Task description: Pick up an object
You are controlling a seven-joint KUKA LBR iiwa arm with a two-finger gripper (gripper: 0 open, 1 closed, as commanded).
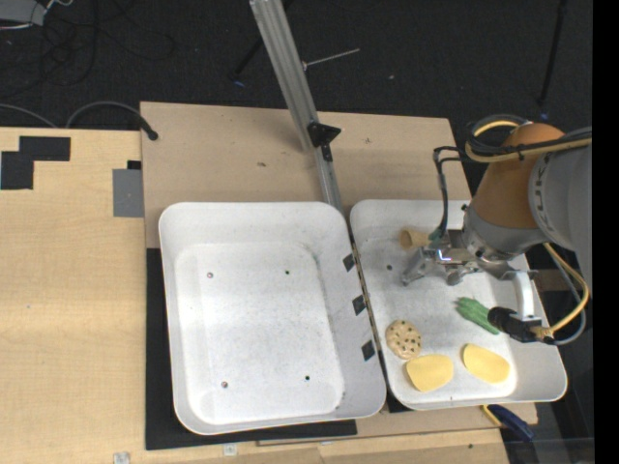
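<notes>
Gripper (437, 262): right of centre, low in right bin (379, 222), fingers spread, nothing between them
Nearest object: tan piece (414, 238) just upper left
Risk: I'd judge closing here grabs air, or nudges it away

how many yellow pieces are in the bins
2, both in the right bin near its front edge: one yellow piece just below the speckled cookie, the other to its right. The arm could hide more.

- The left bin (253, 307) has a bare floor, free to pass.
- In the right bin (377, 222), cookie (403, 337), two yellow pieces (428, 372) and green item (476, 313) crowd the near part.
- A slanted metal rail (290, 85) stands behind the bins.
</notes>
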